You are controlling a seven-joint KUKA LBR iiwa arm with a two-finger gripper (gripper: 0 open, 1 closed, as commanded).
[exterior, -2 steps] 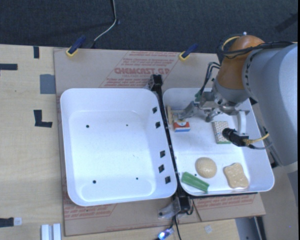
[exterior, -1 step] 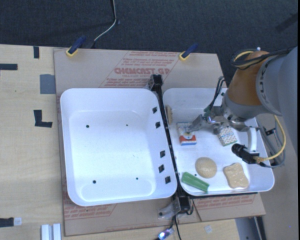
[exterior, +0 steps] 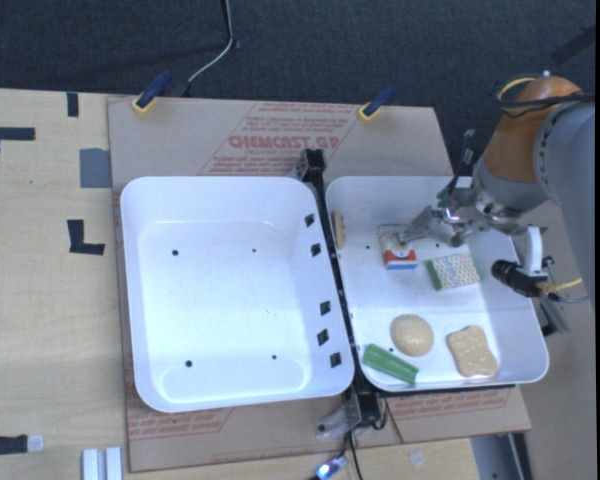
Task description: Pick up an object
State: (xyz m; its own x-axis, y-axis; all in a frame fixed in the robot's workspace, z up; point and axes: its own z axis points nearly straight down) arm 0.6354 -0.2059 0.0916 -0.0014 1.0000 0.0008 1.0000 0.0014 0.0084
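Note:
My gripper (exterior: 432, 230) hangs over the back part of the right bin (exterior: 520, 373), at the end of the grey arm with its orange band (exterior: 536, 93). Its tip is just right of and above a small white box with red and blue edges (exterior: 398, 250); from this slant I cannot say whether they touch. A green-and-white patterned packet (exterior: 452, 271) lies just below the gripper. Nearer the front sit a round beige lump (exterior: 412, 335), a beige biscuit-shaped piece (exterior: 472, 352) and a green block (exterior: 391, 364).
A small tan item (exterior: 338, 230) rests against the divider between the bins. The left bin (exterior: 140, 268) stands beside it on a cardboard sheet (exterior: 270, 138). A black cable (exterior: 220, 28) runs off the back.

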